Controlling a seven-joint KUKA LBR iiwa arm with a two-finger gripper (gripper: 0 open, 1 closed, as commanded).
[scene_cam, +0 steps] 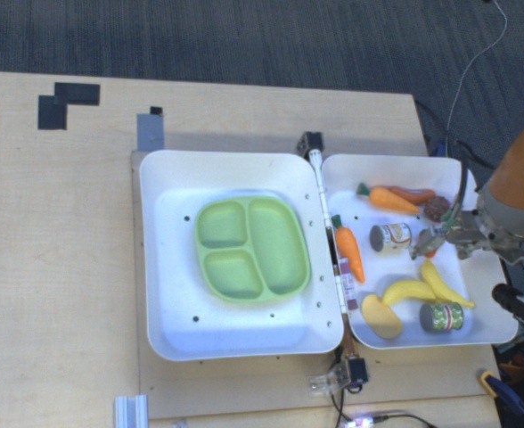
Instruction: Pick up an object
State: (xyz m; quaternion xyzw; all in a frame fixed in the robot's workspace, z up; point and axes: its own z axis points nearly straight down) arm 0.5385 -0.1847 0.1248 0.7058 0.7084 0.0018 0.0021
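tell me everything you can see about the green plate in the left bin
The green plate is pale green, looks like plastic, rounded-rectangular, with three compartments: one long on the right, two smaller on the left. It lies flat, face up, about mid-floor in the left bin. Nothing lies in it or touches it but the bin floor.

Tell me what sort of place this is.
Probably a robot lab bench: a grey arm with an orange band, two shallow white plastic bins of toy food, black tape marks on the wooden top.

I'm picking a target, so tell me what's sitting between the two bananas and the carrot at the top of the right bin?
In the camera view, a small can lies on its side between the bananas and the top carrot, with the gripper just right of it.
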